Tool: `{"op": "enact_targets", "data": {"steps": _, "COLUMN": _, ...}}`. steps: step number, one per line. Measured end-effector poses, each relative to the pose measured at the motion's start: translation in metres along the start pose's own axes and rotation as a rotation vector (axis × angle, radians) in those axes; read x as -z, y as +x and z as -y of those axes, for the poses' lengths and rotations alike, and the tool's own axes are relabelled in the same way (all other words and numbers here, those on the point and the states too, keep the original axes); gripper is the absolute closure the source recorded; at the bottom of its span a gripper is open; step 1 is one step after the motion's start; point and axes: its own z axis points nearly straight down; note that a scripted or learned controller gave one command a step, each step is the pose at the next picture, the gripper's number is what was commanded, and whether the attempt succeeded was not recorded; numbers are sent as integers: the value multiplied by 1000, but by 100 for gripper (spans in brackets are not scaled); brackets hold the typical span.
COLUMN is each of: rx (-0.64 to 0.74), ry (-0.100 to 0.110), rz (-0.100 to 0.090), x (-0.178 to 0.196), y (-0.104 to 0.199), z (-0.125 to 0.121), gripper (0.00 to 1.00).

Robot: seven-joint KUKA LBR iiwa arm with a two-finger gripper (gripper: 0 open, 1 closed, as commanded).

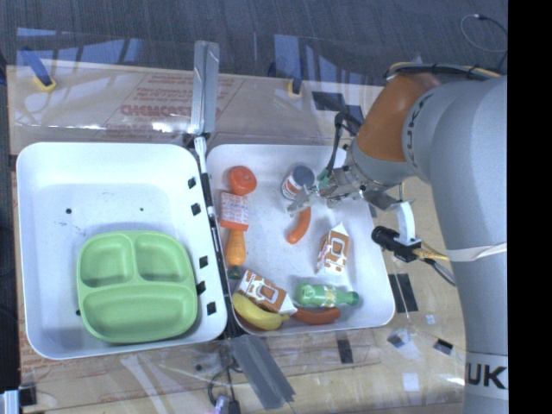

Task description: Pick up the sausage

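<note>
Under both bins we see a bench (103, 102) covered with clear plastic, and a dark grey floor behind it. Two white bins sit side by side on it.

We see a green plate (136, 286) with three parts lying in the left bin (52, 179).

We see lots of play food in the right bin (267, 158). The sausage (299, 224) is a small orange-red one. It lies tilted near the middle of that bin, on the white floor. Just above it is a little round can (297, 182). To its right is a small carton (333, 251) with orange and white marks. To its left, along the bin's left wall, is an orange bottle (235, 214) with a round cap and a white label.

At the near end of the bin we see a yellow banana (256, 316), a snack box (263, 291) lying on it, a green bottle (326, 297) on its side, and another red-brown sausage shape (316, 316) under it.

The big grey arm (457, 162) comes in from the right, with its orange band (388, 128) above the wrist. The claw (312, 198) hangs low over the right bin, just above and to the right of the sausage, close to the can. We see nothing held in it. We cannot tell how far open it is, because that part is too small and dark to make out. The sausage lies on the bin floor.
</note>
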Motion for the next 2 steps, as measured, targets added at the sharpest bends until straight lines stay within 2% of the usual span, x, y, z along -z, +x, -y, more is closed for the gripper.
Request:
{"op": "enact_targets", "data": {"steps": 1, "rx": 5, "ry": 0, "rz": 1, "x": 9, "y": 0, "z": -1, "gripper": 100}}
{"op": "enact_targets", "data": {"steps": 2, "rx": -113, "ry": 0, "rz": -1, "x": 132, "y": 29, "z": -4, "gripper": 100}}
